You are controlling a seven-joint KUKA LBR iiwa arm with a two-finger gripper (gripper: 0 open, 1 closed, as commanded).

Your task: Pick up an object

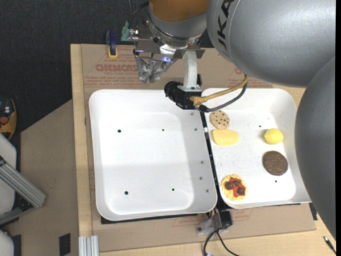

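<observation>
Arm (pixel 277 31) enters from the right, spanning the far right part of the worktop (pixel 80 143). Left bin (pixel 106 159) sits beside right bin (pixel 287 105), rims touching. Gripper (pixel 151 73) hangs over the worktop just past the left bin's far edge, near its far right corner; fingers point down, close together, nothing seen between them. In the right bin: brown disc (pixel 275 162) near the right edge; pale yellow wedge (pixel 226 137) and speckled cookie (pixel 219 120) by the left edge; red-topped round piece (pixel 234 187) at the near left corner; yellow lump (pixel 273 136) beyond the disc.
</observation>
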